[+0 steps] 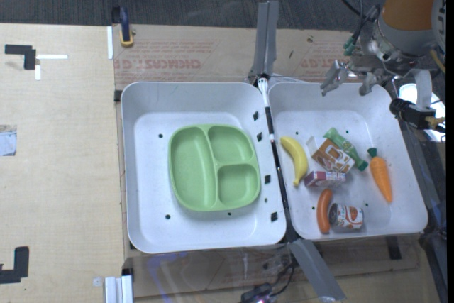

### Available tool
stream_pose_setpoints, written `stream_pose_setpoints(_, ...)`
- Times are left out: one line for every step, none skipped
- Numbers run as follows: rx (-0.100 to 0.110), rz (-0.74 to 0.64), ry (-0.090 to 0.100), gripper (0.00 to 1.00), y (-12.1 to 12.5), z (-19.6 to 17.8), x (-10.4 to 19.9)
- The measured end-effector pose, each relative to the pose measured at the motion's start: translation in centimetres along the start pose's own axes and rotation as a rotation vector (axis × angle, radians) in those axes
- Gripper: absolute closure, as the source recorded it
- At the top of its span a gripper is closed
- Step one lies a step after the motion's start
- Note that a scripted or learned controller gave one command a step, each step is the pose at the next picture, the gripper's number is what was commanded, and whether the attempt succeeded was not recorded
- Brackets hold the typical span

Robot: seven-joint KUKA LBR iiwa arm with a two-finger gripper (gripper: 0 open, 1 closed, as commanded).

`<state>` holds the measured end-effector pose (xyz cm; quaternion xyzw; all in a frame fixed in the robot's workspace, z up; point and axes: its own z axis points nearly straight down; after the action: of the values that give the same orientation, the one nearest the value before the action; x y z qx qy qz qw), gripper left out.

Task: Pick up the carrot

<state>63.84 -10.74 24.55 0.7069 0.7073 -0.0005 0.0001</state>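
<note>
The carrot (381, 177), orange with a small green top, lies along the right side of the right bin (301, 106). My gripper (349, 81) hangs over the bin's far edge, well above and behind the carrot. Its two grey fingers (331, 79) are spread apart with nothing between them.
In the right bin lie a banana (295, 159), a small orange-and-green carton (335, 152), a wrapped packet (325, 179), a sausage (324, 210) and a can (347, 217). The left bin (142, 174) holds a green divided plate (215, 167). A grey divider post (266, 39) stands between the bins.
</note>
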Motion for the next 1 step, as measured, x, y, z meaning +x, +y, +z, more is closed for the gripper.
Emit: stream_pose_setpoints(-0.001, -0.125, 0.0, 0.0, -4.87, 6.76, -5.41)
